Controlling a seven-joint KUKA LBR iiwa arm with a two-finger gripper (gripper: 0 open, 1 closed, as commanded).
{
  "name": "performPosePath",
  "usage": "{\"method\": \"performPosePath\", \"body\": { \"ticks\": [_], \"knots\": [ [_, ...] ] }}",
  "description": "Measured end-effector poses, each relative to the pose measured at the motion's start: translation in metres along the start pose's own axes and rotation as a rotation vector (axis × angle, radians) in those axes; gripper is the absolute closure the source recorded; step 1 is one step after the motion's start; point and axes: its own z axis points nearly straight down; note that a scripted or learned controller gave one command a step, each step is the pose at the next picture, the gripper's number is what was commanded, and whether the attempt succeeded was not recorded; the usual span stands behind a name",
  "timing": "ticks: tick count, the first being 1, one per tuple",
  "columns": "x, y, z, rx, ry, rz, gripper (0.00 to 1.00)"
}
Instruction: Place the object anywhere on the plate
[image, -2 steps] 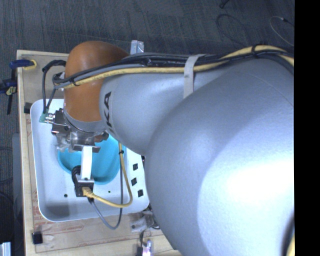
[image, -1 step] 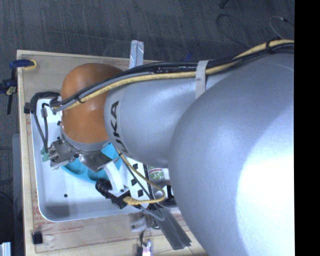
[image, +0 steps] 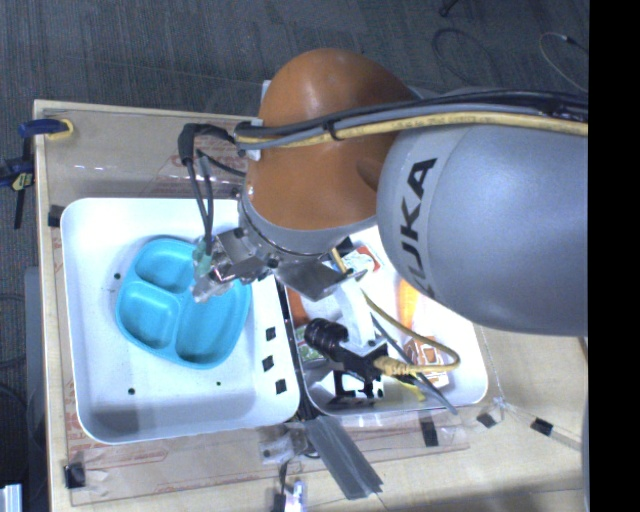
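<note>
Gripper (image: 205, 280) hangs over the blue plate (image: 180, 310) in the left bin (image: 90, 400). Just beneath its tip sits the plate's divider ridge. Clenched or released, I cannot tell.

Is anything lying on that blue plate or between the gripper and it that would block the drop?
Nothing visible does. The gripper sits right over the blue plate in the left bin, above its upper right compartment. The plate's visible compartments look bare. The arm covers part of the right bin.
</note>
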Motion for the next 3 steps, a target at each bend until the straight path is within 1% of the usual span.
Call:
{"method": "performPosePath", "body": {
  "ticks": [1, 2, 3],
  "knots": [
    [-0.066, -0.023, -0.034, -0.001, 0.0, -0.053, 1.0],
    [-0.155, -0.054, 0.019, 0.0, -0.001, -0.297, 1.0],
    [-0.13, 0.035, 0.075, 0.003, 0.0, -0.3, 1.0]
  ]
}}
